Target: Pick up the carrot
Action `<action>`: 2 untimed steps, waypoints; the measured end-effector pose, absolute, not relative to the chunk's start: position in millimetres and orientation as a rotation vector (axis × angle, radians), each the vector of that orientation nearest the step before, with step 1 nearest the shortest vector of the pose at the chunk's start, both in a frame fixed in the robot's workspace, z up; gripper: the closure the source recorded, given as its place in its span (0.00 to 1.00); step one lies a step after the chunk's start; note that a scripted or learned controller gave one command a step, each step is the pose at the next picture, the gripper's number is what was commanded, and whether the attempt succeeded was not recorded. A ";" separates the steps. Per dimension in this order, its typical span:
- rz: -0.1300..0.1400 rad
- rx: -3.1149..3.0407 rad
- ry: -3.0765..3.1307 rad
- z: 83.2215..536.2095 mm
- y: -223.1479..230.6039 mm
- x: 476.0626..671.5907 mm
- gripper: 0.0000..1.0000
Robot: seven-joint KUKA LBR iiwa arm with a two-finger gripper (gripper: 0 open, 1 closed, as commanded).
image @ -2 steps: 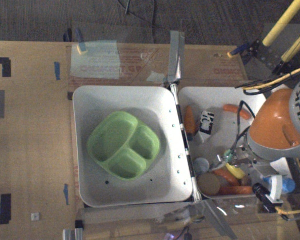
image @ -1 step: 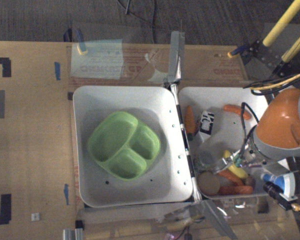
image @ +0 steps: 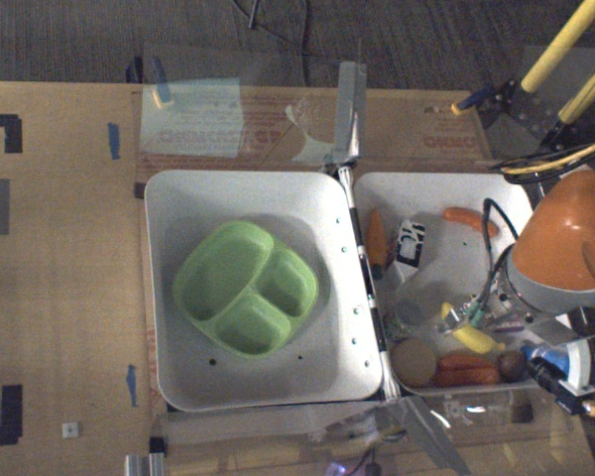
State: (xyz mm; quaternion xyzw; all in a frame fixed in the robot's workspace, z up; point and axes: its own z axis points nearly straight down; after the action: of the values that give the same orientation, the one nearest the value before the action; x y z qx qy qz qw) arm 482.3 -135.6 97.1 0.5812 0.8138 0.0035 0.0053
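Camera view looks down on two white bins. Left bin (image: 169, 206) has a green tray (image: 245, 287) with three compartments. Right bin (image: 431, 188) holds the carrot (image: 377, 240), lying lengthwise against its left wall, just beside a black-and-white packet (image: 409, 243). An orange sausage (image: 470, 219) lies near the far wall. Along the near wall sit a brown ball (image: 414, 362), red sausages (image: 467, 369) and a banana (image: 473, 339). Arm (image: 565, 241) hangs over the bin's right part, gripper (image: 488, 312) low near the banana, well apart from the carrot; whether it is clenched or released, I cannot tell
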 end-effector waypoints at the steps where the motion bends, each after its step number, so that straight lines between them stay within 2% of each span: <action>1: 0.001 1.995 2.421 349.8 -161.1 586.4 1.00; 2: -0.001 2.102 2.336 131.9 -162.8 579.6 1.00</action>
State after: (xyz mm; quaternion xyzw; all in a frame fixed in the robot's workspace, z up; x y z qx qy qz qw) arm 579.6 -162.8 131.9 0.6688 0.7434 -0.0003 -0.0005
